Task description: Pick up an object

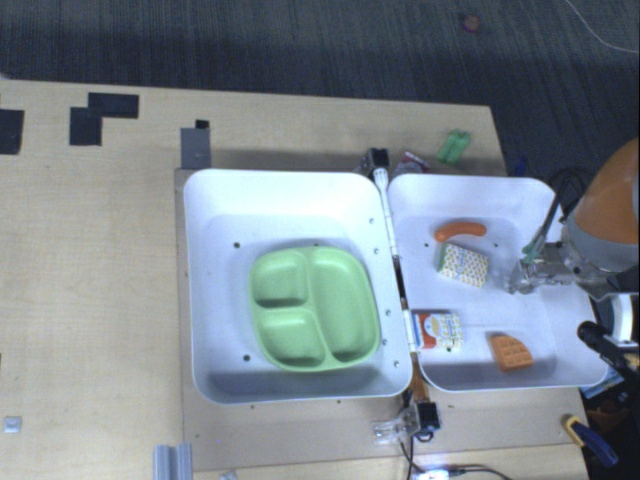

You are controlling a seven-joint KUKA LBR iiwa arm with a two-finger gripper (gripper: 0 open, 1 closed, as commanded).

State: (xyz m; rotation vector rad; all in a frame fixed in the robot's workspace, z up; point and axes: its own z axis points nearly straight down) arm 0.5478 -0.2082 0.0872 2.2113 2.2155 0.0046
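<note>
I found the tool low inside the right bin, near its right wall, with the grey wrist and orange band of the arm entering from the right above it. Its tip was too small and blurred for me to judge, so I cannot tell whether it was parted or closed, and I saw nothing carried in it. Nearest to it lay a small patterned packet, just to its left but apart from it. Beyond that packet, toward the far wall, rested an orange sausage-shaped piece. Toward the near wall sat an orange waffle-like piece, and further left, against the divider between the bins, a small red and white carton. All four candidate objects lay on the bin floor, none lifted. The left bin held a green divided plate, well apart from the tool. On the bench behind the bins lay a green item. My assessment: the pick was not yet made; the tool appeared positioned for an attempt, with closing on an object and lifting it clear left to do.
</note>
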